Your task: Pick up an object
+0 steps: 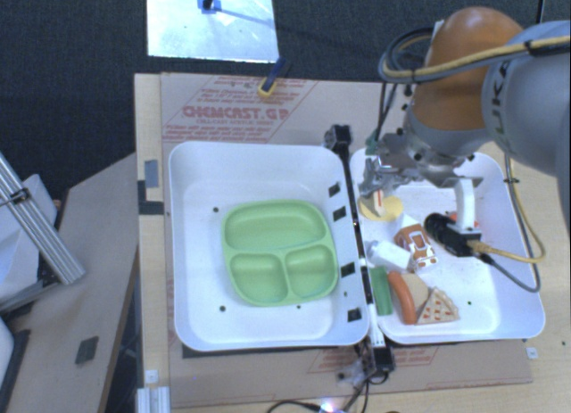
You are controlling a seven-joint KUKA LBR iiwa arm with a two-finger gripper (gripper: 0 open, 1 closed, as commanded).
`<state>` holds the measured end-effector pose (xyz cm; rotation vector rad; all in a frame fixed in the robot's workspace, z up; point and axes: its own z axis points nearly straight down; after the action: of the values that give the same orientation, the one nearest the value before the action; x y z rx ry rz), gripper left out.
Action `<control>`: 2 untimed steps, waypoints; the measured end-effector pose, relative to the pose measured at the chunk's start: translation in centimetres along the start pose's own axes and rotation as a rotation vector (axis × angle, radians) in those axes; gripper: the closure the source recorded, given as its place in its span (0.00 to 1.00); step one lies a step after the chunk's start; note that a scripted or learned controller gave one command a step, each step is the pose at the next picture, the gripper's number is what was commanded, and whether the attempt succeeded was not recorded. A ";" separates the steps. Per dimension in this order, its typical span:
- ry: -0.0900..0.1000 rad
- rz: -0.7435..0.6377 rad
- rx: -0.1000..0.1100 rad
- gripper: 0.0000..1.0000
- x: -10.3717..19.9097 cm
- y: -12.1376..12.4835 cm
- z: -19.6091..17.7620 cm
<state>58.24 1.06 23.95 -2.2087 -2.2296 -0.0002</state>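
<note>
Tray [278, 251] in left bin [201, 184], toys [403, 296] right

From my station, the arm [500, 90] runs off the right edge and covers the right bin's [504, 300] far corner. The gripper [380, 190] hides part of 1 yellow disc [389, 211] I can't identify.

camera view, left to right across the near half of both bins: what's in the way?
left bin → green divided plate → green strip → orange sausage → pizza slice → right bin at its far wall
</note>
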 end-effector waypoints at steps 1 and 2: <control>-0.001 0.001 0.000 1.00 3.6 -2.0 1.8; -0.002 0.009 -0.002 1.00 2.1 -2.2 2.4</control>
<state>56.03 3.13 21.60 -2.2209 -2.2215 0.0006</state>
